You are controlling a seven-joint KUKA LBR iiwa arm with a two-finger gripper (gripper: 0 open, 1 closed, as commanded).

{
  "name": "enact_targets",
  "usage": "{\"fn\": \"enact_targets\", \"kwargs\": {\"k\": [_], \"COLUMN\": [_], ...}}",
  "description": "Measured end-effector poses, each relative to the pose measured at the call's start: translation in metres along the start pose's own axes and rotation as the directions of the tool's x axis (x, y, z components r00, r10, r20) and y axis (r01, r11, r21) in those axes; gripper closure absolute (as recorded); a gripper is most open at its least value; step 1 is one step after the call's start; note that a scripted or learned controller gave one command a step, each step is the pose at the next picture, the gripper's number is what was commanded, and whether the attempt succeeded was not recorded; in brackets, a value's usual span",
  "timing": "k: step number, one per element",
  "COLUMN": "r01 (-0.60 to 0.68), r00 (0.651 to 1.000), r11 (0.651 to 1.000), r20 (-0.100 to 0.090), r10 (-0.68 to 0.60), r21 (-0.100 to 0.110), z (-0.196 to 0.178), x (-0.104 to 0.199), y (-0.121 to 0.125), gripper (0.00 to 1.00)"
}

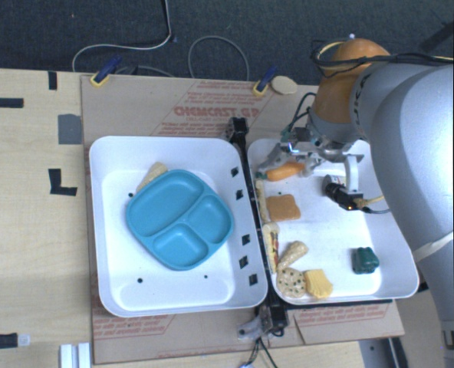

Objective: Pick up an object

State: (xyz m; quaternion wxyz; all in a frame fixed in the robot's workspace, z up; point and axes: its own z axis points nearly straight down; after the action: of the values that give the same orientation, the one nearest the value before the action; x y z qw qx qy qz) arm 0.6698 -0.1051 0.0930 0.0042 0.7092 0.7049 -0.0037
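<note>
Cardboard-covered bench (204, 110), two white bins side by side: left bin (108, 205) holding a blue divided tray (179, 218), right bin (392, 271) holding food pieces. Gripper (292, 157) low at the right bin's far-left corner, over an orange carrot-like piece (282, 172); cannot tell its state or any hold. Likely to slip against the bin wall; brown square (282, 208), cracker (291, 281) and green block (365, 261) lying clear toward the near edge.
</note>
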Motion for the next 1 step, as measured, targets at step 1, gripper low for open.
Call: {"fn": "enact_targets", "kwargs": {"k": [1], "r01": [-0.001], "r00": [1.0], "r11": [1.0], "r20": [0.003], "r10": [0.001], "r21": [-0.001], "z": [0.0002], "x": [0.0016], "y": [-0.0002], "gripper": [0.0]}}
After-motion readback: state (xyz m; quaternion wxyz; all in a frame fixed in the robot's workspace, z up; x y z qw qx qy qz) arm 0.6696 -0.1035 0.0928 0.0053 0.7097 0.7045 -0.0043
